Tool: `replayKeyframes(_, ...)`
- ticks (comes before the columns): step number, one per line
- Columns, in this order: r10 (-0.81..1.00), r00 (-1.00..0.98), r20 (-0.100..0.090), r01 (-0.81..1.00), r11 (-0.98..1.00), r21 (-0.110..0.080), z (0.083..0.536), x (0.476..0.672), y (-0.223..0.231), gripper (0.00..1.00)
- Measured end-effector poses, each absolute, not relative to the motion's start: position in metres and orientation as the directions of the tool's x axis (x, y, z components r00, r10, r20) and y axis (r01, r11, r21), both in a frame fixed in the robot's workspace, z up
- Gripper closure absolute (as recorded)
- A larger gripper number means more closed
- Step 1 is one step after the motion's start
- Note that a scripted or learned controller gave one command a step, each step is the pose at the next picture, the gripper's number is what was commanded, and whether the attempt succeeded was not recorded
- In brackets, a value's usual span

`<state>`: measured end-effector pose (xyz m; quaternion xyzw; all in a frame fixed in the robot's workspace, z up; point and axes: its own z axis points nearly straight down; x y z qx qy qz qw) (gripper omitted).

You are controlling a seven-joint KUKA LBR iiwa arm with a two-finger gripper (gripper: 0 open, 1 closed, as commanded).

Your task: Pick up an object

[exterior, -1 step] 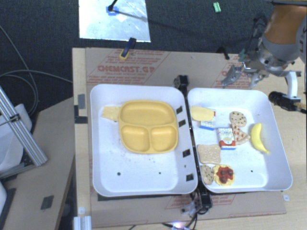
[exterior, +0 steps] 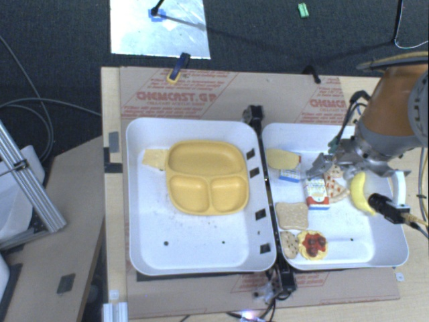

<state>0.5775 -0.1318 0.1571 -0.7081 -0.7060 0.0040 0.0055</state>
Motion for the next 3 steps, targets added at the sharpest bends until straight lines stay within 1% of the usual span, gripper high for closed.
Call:
replayKeyframes(1, 1.000, -0.002, 0.002, 1.000, 0.002, -0.004, 0.081, 0.555, -0.114, 0.00)
replayKeyframes(2, 1.000, -0.001, -0.001, 1.000, 0.001, 0.004, 0.096, 0.558, -0.116, 1.00)
replayKeyframes(3, 1.000, -0.013, 0.002, 1.000, 0.012, 0.013, 0.191, 0.602, -0.041, 1.00)
